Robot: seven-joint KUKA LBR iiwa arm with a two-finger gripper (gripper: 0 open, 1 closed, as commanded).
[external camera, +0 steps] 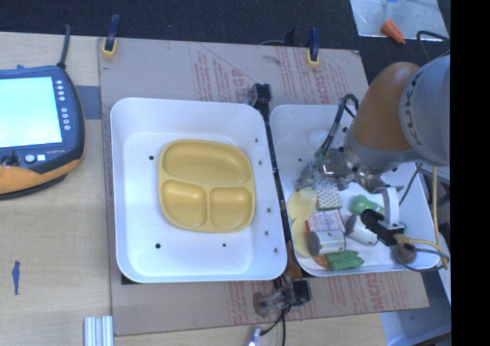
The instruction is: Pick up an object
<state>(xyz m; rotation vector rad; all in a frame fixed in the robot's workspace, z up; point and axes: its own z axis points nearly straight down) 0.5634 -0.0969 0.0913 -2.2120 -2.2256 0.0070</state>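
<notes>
Bench: we see a tan bench (46, 260) with a brown board (230, 69) laid on it, and two shallow white bins side by side on the board.
Left bin: we find the left bin (130, 252) holding one yellow divided plate (207, 184), lying flat near the middle, with three compartments facing up.
Right bin: we find the right bin (295, 126) crowded in its near half; its far corner is bare white.
Objects for picking: we count a checked packet (329, 198), a white box with red print (326, 221) just below it, a small can (327, 242) lying on its side, a green piece (344, 261) at the near rim, a pale yellow disc (302, 204) toward the left wall, another green item (361, 204) and a white and black item (367, 230) further right. They lie close together, several touching.
Arm: we see the grey arm (432, 107) with its orange band (383, 115) reaching in from the right, above the right bin.
Gripper: we place the gripper (331, 172) low over the pile, just above the checked packet.
Jaws: we cannot tell how far they are parted or whether anything is between them; the wrist hides them.
Other items: we note a handheld screen unit (34, 126) at the left edge of the bench and blue clamps (112, 34) on the board's far edge.
</notes>
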